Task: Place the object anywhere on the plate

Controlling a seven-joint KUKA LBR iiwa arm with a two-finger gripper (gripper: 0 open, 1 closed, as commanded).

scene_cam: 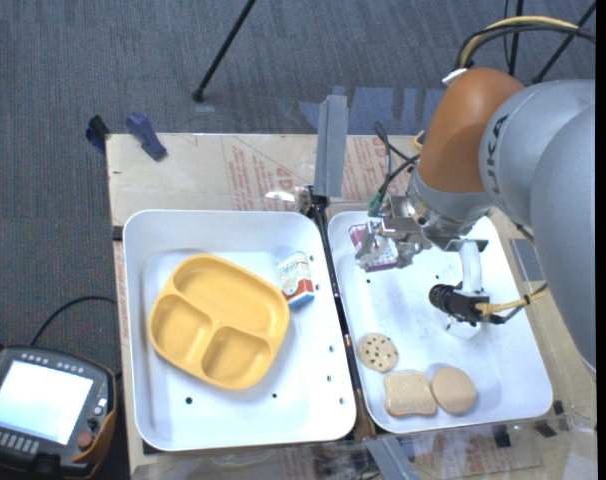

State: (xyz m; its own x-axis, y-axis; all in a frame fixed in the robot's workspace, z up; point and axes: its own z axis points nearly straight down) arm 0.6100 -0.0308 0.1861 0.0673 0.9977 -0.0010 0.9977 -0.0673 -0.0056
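The yellow three-compartment plate (218, 318) lies in the left bin (143, 238). My gripper (380, 248) hangs over the upper left part of the right bin (523, 368), close to the divider. A small pink and white packet (364, 237) sits between its fingers, partly hidden by them. The gripper is well to the right of the plate, across the bins' shared edge.
A small red, white and blue carton (296, 277) stands just beside the plate's right rim. In the right bin lie a chocolate-chip cookie (378, 351), a slice of bread (410, 394) and a round bun (454, 390). A black fitting with a yellow cable (459, 302) hangs from the arm.
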